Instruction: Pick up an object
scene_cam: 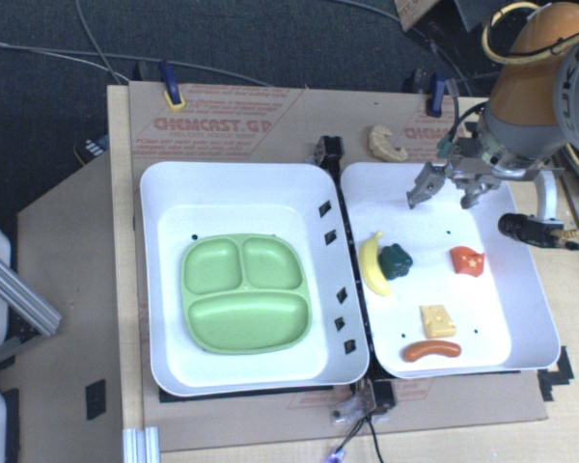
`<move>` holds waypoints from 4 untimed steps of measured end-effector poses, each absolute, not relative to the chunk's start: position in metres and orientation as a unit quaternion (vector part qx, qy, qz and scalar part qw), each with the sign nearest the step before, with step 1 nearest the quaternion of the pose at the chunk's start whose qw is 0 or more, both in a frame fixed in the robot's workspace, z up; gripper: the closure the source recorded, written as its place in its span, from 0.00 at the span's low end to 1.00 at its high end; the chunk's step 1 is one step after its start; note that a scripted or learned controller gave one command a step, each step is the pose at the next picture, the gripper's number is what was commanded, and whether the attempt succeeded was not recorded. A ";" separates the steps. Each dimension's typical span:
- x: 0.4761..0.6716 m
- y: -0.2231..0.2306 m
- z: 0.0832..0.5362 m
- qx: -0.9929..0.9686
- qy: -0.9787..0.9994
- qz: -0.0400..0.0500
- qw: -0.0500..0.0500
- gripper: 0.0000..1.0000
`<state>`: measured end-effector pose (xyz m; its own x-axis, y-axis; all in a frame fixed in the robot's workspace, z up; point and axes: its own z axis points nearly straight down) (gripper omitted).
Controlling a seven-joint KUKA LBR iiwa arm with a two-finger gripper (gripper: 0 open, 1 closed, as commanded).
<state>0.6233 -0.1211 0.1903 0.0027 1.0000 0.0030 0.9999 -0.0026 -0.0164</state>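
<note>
1. Gripper (449, 191) is hanging over the far part of the right bin (521, 340), fingers spread apart, nothing between them.
2. Grey arm (536, 95) with the orange band is reaching in from the right edge, above the bin's far right corner.
3. Objects are lying in the right bin, all nearer the camera than the gripper: red piece (467, 260) is sitting nearest, just right of below it; not touching.
4. Yellow banana (371, 265) and dark green piece (396, 260) are lying touching each other by the bin's left wall, down-left of the gripper.
5. Yellow cheese block (437, 319) and orange-red sausage (431, 351) are sitting near the front rim, well apart from the gripper.
6. Left bin (164, 201) is holding a green divided plate (246, 292).
7. A tan object (387, 143) is lying on the bench behind the bins, outside both.
</note>
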 end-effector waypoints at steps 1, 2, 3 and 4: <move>0.626 -0.121 0.199 -0.707 -0.707 0.000 0.001 0.00; 0.618 -0.121 0.140 -0.707 -0.707 0.002 0.003 0.00; 0.617 -0.120 0.087 -0.707 -0.707 0.001 0.003 0.00; 0.619 -0.120 0.102 -0.707 -0.707 -0.001 0.000 1.00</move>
